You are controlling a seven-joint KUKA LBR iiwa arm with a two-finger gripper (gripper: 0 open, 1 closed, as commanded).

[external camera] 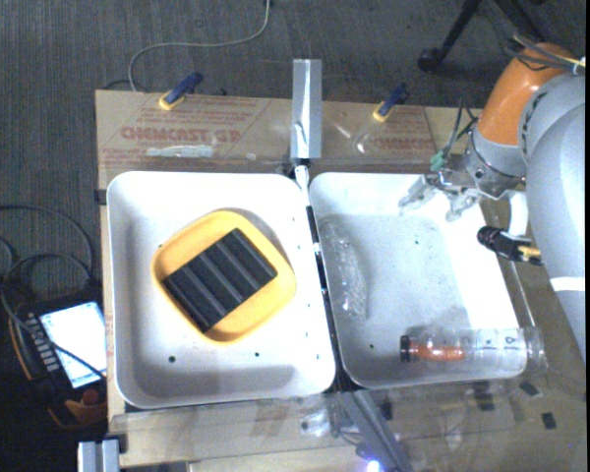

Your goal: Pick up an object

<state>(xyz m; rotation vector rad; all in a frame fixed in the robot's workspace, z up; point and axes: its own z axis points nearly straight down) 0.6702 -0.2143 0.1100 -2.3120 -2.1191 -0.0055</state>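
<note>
**Two white bins on a lettered bench, arm at the upper right**

The bench (226, 131) is a brown board printed with red lettering; "CHEMCAST" reads on its left half, and a similar red word, partly glared out, on its right. Two blue-handled clamps (180, 90) grip its far edge. The arm (556, 146), grey with an orange band, enters from the right and bends over the far right corner of the right bin (452, 264). The left bin (138, 264) holds a yellow rounded-square lid (225, 274) with a black ribbed panel, turned so its ribs run diagonally, lower left to upper right. In the right bin a clear plastic bottle (467, 346) lies on its side near the front wall, long axis roughly left to right, its dark cap toward the left and orange contents at that end. A crumpled clear plastic wrap (341, 264) lies along the same bin's left wall. The gripper (435, 199) hangs over the far rim with its two pale fingers spread apart, nothing between them, well apart from the bottle.
</note>
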